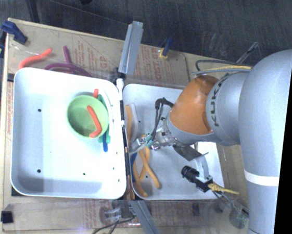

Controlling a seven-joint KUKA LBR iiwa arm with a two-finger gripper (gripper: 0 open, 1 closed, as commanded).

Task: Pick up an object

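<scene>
gripper (147,140) over right bin (179,195), grip state cannot be told | 2 orange curved strips (150,173) just below it | 1 green bowl (80,116) left of it, 1 red strip (96,120) inside

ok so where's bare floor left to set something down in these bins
Roomiest is the left bin, bare floor left of and below the green bowl in view. The right bin is crowded: gripper and arm hang over it, orange strips along its left wall.
</scene>
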